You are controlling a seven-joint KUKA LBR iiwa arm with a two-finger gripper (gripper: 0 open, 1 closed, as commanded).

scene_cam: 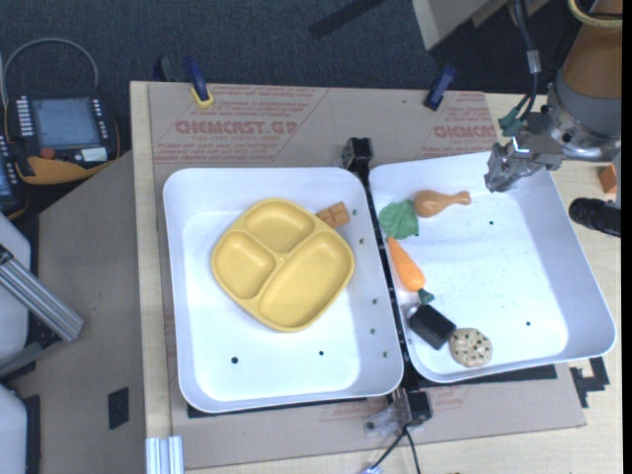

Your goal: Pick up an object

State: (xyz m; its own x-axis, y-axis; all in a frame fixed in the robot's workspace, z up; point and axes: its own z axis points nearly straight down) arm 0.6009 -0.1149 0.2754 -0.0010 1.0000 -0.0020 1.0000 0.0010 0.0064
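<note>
At two o'clock over the right bin [553, 265], hung claw [502, 174] beside drumstick [440, 202], finger state impossible to tell.

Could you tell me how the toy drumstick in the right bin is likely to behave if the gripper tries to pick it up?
The drumstick looks like smooth moulded plastic, so probably stiff, light and somewhat slippery. Its rounded, tapering shape suggests it may roll or pivot if nudged off-centre. It lies beside the green leaf, which might shift too. The gripper hangs near its thin end.
</note>
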